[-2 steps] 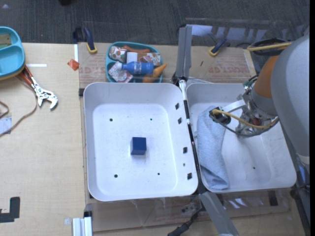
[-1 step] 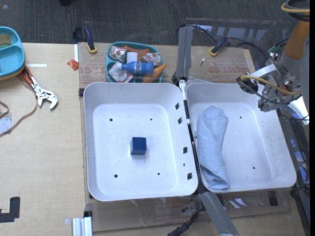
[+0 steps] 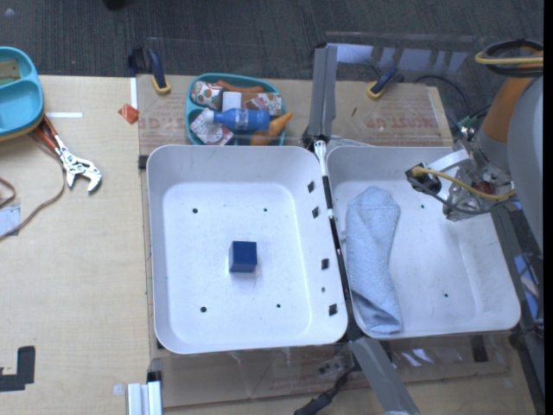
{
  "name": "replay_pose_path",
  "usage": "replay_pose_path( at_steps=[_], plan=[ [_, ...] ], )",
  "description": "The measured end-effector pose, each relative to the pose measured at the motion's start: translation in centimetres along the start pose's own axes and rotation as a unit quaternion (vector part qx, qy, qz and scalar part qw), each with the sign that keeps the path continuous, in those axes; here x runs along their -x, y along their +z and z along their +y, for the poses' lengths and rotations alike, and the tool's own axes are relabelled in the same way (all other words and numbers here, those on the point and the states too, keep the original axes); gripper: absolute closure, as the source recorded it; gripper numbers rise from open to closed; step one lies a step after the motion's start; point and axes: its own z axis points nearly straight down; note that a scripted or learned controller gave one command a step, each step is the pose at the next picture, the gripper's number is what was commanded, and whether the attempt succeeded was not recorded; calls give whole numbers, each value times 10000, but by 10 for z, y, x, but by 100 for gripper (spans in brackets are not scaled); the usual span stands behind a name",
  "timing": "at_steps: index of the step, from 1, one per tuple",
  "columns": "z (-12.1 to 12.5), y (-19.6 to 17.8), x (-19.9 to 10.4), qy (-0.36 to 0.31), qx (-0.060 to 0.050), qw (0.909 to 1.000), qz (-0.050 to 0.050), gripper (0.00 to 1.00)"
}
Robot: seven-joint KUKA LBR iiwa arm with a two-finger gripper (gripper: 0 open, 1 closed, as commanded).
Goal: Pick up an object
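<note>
Pale wooden bench [image 3: 69, 301] over dark carpet [image 3: 259, 15]. In the left bin [image 3: 173, 318], a blue block [image 3: 244, 256] near the middle; in the right bin [image 3: 467, 292], a grey towel [image 3: 373, 258] (along its left wall). Over that bin's far right, the gripper [image 3: 458, 201], open or closed impossible to tell.

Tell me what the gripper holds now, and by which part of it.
Nothing visible: the gripper is apart from the grey towel, and the blue block lies in the left bin.

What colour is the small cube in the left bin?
The cube is dark blue; the camera view shows it clearly against the white left bin.
</note>
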Motion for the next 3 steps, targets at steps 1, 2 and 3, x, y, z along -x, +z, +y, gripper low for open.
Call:
replay_pose_path(
  at_steps=[1,2,3],
  plan=[
    [2,-101,2,144,9,9999,19,100],
    [-13,-5,-27,138,-1,9999,4,100],
    [30,-83,-2,158,10,9999,20,100]
  ],
)
